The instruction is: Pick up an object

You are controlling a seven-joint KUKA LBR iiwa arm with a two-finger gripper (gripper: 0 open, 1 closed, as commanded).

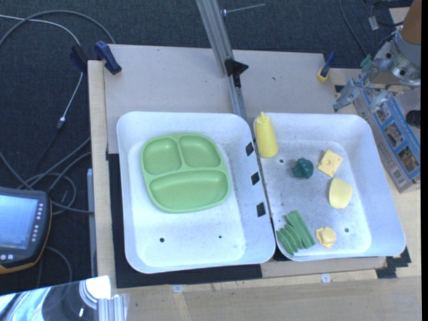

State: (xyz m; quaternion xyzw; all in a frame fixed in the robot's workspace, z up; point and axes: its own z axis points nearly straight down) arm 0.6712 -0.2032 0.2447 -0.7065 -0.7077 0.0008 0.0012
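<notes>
The right bin (381,179) holds several small items. A yellow squeeze bottle (265,136) lies at its far left corner. A dark green lump (303,168) and a yellow wedge (330,162) sit near the middle, with a rounded yellow piece (340,193) below them. At the near edge lie a green ridged piece (295,231) and a small yellow piece (326,236). My gripper (349,93) hangs at the upper right, beyond the right bin's far right corner and apart from every item. Nothing shows in its grasp.
The left bin (134,233) carries a light green divided plate (185,172). A metal post (217,25) rises behind the seam between the bins. Clamps (107,57) sit on the bench's back corners. Boxes (394,139) stand just right of the right bin.
</notes>
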